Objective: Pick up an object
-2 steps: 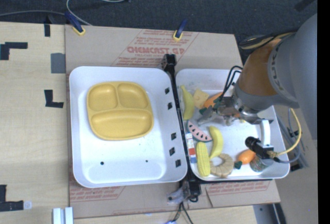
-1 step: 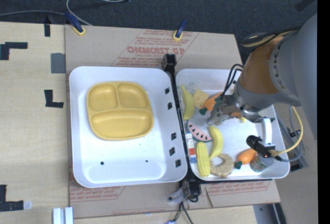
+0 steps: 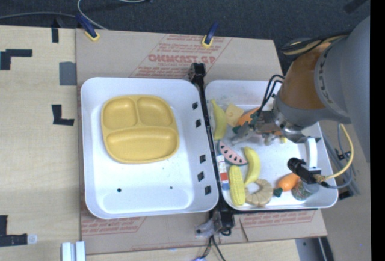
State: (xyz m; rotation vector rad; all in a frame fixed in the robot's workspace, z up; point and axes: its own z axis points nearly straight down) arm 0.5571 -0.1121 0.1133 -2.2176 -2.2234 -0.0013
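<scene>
Gripper (image 3: 255, 125): low in the right bin (image 3: 328, 196), over the cluttered upper-left part; finger state cannot be told, the tips blurring into the toys. Touching or just beside it: small orange piece (image 3: 245, 116). Below: watermelon slice (image 3: 232, 153), banana (image 3: 253, 165), corn cob (image 3: 236, 186). Left bin (image 3: 96, 193): yellow divided plate (image 3: 141, 128).

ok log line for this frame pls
arm: over right bin | gripper: low among toy food by yellow pepper | grasp: unclear | left bin: yellow tray
</scene>
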